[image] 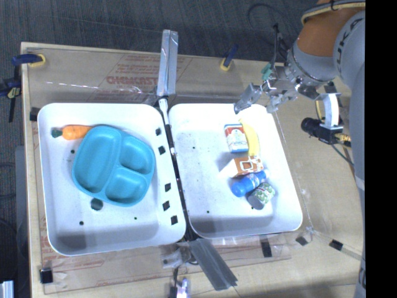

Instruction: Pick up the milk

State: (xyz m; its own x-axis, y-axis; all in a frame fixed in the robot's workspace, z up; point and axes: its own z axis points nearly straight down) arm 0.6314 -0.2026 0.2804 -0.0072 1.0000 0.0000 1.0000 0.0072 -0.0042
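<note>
- Pincer (255,98) hovering over the far rim of the right bin (205,166), fingers spread apart, nothing between them.
- Just nearer: milk carton (236,138), small, blue-and-white with a red top, lying flat in the right bin, touching a banana (252,139) on its right side.
- Nearer still: orange-and-white box (248,165), blue object (247,184), dark can (263,194), clustered.
- Probably light, stiff card, slightly crushable; best gripped across its narrow sides, left to right, though the banana crowds one side.
- Left bin (56,228): blue divided plate (113,164), carrot (74,131).
</note>
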